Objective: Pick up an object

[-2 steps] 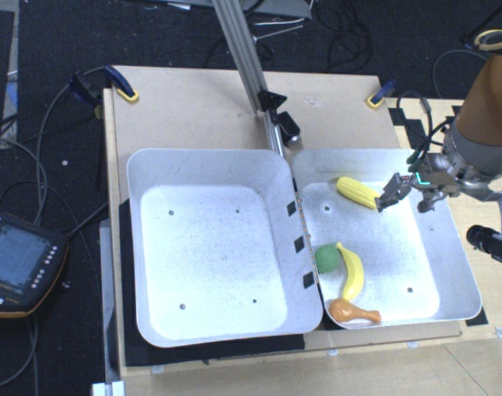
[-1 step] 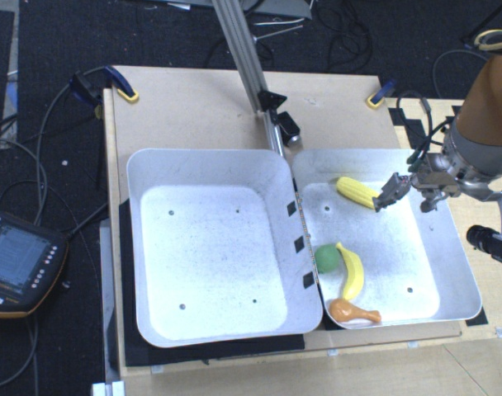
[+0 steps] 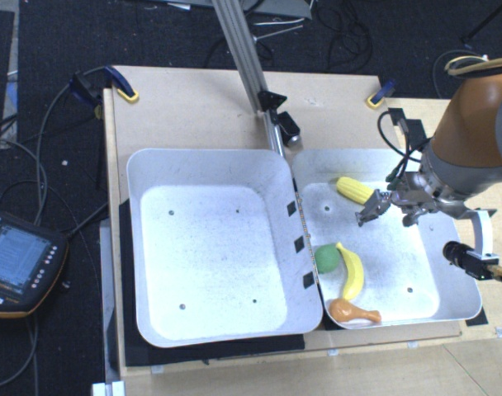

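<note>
Pale wooden bench (image 3: 193, 106) on dark carpet, cables around, handheld control pendant (image 3: 16, 262) on the floor at left. Two shallow white plastic bins: left bin (image 3: 210, 262), right bin (image 3: 400, 262). Two-finger gripper (image 3: 383, 207) hangs over the right bin, fingers spread, nothing between them. Yellow corn-shaped toy (image 3: 354, 190) lies just beside its tips. Yellow banana (image 3: 352, 272), green ball (image 3: 327, 259) and orange gourd-shaped toy (image 3: 352, 312) sit nearer the front edge.

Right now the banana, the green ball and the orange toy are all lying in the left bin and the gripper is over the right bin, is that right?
Not quite. The camera view shows the banana, green ball and orange toy lying in the right bin, not the left bin. The rest holds: the gripper is over the right bin, beside a yellow corn cob.
</note>
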You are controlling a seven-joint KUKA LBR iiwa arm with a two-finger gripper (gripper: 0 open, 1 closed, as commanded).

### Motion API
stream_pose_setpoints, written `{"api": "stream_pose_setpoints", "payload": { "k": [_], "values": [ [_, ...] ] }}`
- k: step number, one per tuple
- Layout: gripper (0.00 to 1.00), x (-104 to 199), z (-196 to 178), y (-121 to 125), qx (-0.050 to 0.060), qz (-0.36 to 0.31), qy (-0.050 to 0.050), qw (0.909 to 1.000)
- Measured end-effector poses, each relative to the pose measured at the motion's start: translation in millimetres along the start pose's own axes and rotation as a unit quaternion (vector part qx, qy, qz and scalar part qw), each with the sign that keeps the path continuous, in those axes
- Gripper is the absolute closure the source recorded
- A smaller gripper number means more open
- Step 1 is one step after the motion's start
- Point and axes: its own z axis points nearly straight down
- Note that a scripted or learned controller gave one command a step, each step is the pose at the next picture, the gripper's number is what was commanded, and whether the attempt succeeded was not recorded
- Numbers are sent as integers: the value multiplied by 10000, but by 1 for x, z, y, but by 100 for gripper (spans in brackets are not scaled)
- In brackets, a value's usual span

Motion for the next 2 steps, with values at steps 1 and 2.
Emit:
{"api": "stream_pose_setpoints", "payload": {
  "k": [1,2],
  "values": [
    [0,6,62,-2,9,0,2,10000],
    [0,6,110,-2,-8,2,-2,10000]
  ]
}}
